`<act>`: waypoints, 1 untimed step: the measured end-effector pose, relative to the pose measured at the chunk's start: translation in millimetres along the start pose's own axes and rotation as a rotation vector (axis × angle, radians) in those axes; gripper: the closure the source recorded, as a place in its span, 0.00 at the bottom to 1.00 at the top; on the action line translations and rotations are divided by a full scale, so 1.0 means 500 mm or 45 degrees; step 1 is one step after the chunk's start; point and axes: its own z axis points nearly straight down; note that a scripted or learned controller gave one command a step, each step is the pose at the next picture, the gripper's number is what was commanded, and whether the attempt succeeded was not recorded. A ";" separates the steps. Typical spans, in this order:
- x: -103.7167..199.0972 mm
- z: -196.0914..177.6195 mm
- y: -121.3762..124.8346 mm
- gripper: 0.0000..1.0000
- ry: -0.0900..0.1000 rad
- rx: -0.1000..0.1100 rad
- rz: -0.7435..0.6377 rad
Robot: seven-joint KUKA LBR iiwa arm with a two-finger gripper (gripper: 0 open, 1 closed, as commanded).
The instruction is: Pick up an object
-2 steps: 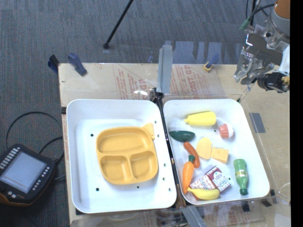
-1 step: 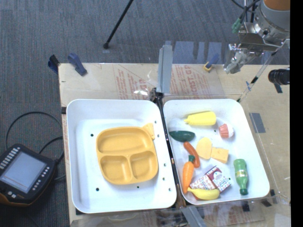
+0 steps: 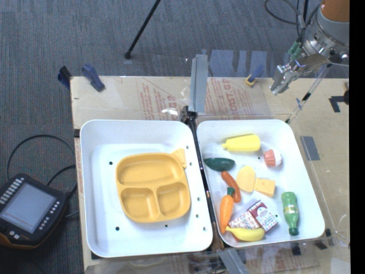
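Note:
My gripper [image 3: 280, 84] hangs high above the back right of the bench, beyond the right bin [image 3: 296, 138], with nothing between its fingers. In the right bin lie a yellow bottle [image 3: 242, 143], a small pink cupcake [image 3: 272, 158], a dark green vegetable [image 3: 219, 164], a red sausage [image 3: 231, 185], a pale yellow chip [image 3: 246, 178], a cheese wedge [image 3: 264, 186], an orange carrot [image 3: 226, 211], a banana [image 3: 246, 233], a red and white carton [image 3: 261, 216] and a green bottle [image 3: 290, 211]. The left bin [image 3: 97, 153] holds a yellow divided tray [image 3: 152, 186].
A grey upright post [image 3: 199, 87] stands behind the seam between the bins. Blue clamps [image 3: 92, 77] sit on the cardboard at the back left. A teach pendant [image 3: 25, 208] lies on the floor at the left. A tripod leg [image 3: 145, 21] crosses the carpet.

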 end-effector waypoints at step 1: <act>-0.031 -0.065 -0.058 1.00 -0.004 -0.006 -0.420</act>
